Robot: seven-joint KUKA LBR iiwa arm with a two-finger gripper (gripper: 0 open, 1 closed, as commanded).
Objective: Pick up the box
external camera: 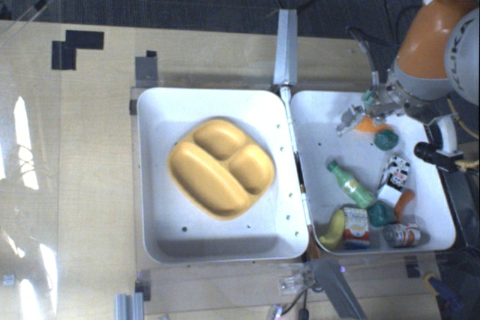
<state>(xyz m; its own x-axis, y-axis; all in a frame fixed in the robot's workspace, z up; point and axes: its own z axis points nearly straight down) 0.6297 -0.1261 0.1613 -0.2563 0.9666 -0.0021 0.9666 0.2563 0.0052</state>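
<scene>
A small colourful box (355, 227) stands near the front of the right bin (319, 131), between a banana (331, 231) and a can (402, 236). A second small box with a black and white pattern (395, 173) lies towards the bin's right side. My gripper (354, 116) hangs over the back of the right bin, just left of an orange object (368, 126) and a teal object (385, 139). It is well apart from both boxes, and nothing shows held in it.
A green bottle (351, 184) lies in the middle of the right bin, with another teal piece (380, 213) and an orange piece (405, 200) close by. The left bin (157, 131) holds a large yellow lobed shape (221, 167). A metal divider (286, 56) rises at the back.
</scene>
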